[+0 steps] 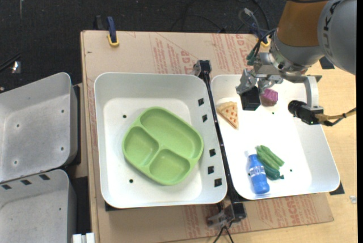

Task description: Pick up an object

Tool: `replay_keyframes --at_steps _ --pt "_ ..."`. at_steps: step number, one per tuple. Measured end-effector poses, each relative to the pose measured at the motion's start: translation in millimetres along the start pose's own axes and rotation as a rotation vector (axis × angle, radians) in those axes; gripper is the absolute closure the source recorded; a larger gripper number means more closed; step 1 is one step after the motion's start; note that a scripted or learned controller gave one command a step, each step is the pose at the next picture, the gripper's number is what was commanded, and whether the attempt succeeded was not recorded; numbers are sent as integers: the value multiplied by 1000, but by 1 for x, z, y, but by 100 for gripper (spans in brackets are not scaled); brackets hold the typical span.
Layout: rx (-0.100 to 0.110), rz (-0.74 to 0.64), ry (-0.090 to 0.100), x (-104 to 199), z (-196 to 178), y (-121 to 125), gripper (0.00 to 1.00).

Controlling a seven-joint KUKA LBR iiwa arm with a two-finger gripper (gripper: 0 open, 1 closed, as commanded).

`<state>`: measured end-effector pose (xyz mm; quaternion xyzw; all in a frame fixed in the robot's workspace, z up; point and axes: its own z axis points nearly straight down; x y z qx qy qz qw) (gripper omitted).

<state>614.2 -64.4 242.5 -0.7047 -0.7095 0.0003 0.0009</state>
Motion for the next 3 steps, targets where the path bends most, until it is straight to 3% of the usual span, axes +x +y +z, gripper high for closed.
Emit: replay_keyframes --at_steps 3 --pt "1 0 0 153 14 -36 100"
